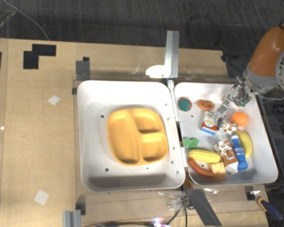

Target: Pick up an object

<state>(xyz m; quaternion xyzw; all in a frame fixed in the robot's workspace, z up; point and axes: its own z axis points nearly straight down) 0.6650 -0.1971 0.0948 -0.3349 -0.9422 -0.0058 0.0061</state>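
Note:
My gripper (pixel 221 116) hangs low in the right bin (pixel 267 148), just above a small red, white and blue carton (pixel 208 122). An orange ball (pixel 240 119) lies just right of it. A teal ball (pixel 185 104) and a brown ring-shaped piece (pixel 206 105) lie to its left. Nearer the front are a banana (pixel 246 143), a blue bottle (pixel 240 158), a brown and white carton (pixel 225 148), a yellow corn-like piece (pixel 204 155), a hot dog (pixel 200 167) and a green piece (pixel 190 142). Nothing is visibly lifted.
The left bin (pixel 92 126) holds a yellow divided tray (pixel 137 135). A metal post (pixel 172 51) stands behind the wall between the bins. The grey arm with its orange band (pixel 269 51) comes in over the right bin's far right corner.

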